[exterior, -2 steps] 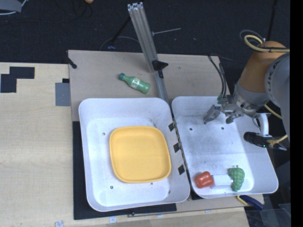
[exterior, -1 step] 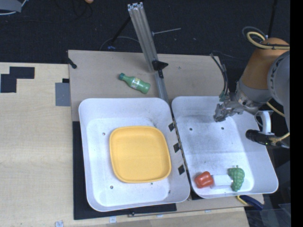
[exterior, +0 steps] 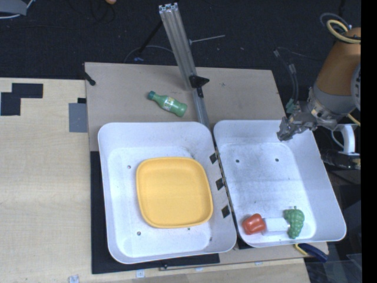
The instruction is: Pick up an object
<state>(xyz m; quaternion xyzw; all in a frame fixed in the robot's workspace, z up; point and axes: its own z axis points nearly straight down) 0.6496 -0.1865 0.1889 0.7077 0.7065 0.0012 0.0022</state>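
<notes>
two bins: one yellow plate (exterior: 174, 191) in the left, one red pepper (exterior: 254, 223) and one broccoli (exterior: 294, 221) in the right (near corner), well apart from the claw (exterior: 287, 130); its grip unclear.

Light looks even and overhead from my end, moderately bright; bins (exterior: 271, 175) read clean white with no blown glare; plate (exterior: 174, 191) evenly lit, thin soft shadow along its lower edge; floor at the top is near black, cables barely legible; frame is soft overall, low-res; gripper (exterior: 287, 131) smeared, detail lost; straight edges hold, so I see no obvious edge distortion.
</notes>
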